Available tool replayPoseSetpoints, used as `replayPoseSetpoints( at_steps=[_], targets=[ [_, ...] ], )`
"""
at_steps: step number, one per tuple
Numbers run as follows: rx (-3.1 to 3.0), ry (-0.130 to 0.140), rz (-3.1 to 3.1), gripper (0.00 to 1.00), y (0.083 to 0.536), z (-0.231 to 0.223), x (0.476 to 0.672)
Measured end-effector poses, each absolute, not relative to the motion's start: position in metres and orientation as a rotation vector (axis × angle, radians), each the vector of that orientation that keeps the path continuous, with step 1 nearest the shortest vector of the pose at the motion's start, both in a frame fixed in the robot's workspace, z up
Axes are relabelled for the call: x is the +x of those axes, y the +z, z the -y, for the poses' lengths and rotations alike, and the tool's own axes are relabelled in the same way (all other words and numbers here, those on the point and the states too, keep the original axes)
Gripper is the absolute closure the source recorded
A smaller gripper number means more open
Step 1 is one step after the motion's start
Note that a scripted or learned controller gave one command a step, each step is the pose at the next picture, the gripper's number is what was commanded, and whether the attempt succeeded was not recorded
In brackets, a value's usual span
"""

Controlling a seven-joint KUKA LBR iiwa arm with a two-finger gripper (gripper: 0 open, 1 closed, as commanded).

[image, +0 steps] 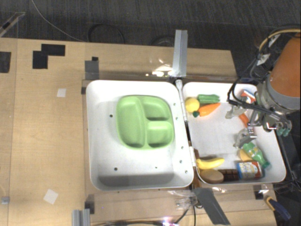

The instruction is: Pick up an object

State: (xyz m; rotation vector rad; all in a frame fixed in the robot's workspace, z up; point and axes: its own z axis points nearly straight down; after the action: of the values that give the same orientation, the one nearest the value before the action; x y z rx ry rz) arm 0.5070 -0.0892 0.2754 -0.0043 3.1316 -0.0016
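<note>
Hovered, hand (248, 134) with finger spread impossible to tell, above small green-and-yellow plastic toy (254, 152) in right white bin (214, 131): probably light, rigid, slippery, best pinched mid-body.

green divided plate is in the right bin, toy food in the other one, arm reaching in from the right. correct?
Not quite. The camera view shows the green divided plate in the left bin; the toy food, such as the banana and carrot, lies in the right bin. The arm does reach in from the right.
</note>
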Motion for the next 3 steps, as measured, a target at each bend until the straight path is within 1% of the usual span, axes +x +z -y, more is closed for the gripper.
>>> replayPoseSetpoints(
  at_steps=[1, 2, 3],
  targets=[
    [-0.418, 0.003, -3.115, 0.0, 0.127, 0.138, 0.496],
    [-0.365, -0.008, -3.103, 0.0, 0.091, 0.133, 0.502],
    [-0.375, -0.015, -3.081, 1.0, 0.105, 0.132, 0.509]
  ],
)
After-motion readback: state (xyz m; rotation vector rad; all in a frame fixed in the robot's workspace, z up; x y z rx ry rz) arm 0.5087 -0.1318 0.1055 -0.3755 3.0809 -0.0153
